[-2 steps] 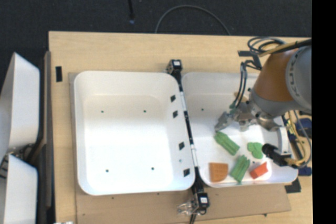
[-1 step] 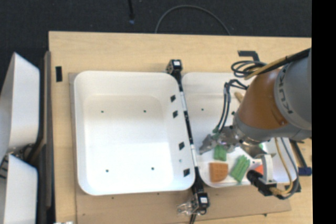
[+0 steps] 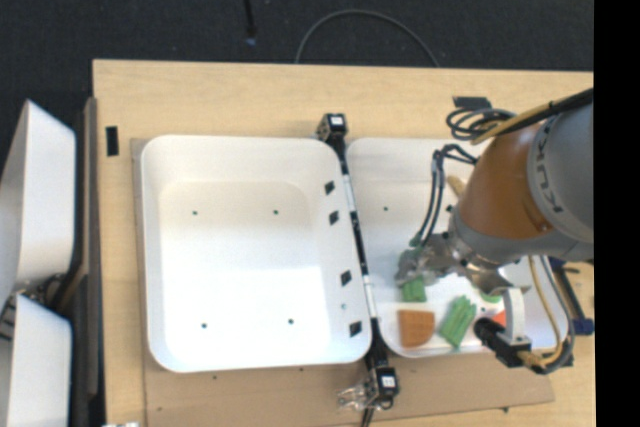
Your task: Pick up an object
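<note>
Small green block (image 3: 413, 291), right bin (image 3: 392, 177), just under my gripper (image 3: 418, 267).
My jaws are too blurred to call apart or together. An orange wedge (image 3: 417, 326) and a ribbed green piece (image 3: 457, 321) lie just past them by the near rim; my grey arm (image 3: 520, 190) hides the bin's right side. The left white bin (image 3: 240, 250) offers open room.

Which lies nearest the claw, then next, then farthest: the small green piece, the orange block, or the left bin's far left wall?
1. Small green piece, just below the claw.
2. Orange block, nearer the right bin's front edge.
3. Left bin's far left wall, across the divider.
</note>
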You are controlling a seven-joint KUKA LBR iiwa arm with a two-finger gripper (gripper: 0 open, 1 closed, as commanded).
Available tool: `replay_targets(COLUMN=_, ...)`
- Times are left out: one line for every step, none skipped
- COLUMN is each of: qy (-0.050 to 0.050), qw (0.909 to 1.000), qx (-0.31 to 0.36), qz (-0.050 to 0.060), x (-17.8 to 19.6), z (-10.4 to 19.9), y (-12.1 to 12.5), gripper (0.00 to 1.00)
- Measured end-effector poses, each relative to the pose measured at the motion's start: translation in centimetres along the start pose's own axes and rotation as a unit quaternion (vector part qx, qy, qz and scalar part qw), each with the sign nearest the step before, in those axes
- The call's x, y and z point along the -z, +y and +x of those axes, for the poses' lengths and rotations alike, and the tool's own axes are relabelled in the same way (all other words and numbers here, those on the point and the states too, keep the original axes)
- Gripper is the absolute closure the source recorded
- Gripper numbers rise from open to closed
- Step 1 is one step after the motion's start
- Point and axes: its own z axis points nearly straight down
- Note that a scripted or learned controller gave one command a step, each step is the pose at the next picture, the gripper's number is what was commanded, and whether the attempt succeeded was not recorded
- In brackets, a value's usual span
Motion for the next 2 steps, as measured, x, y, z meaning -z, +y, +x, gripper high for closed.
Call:
replay_targets(qy=0.001, qw=1.0, qx=0.009, qz=-0.002, x=9.5, z=8.4, y=-1.2, gripper=1.0)
replay_targets(qy=0.0, qw=1.0, qx=0.007, qz=0.0, x=10.0, z=12.6, y=3.6, gripper=1.0)
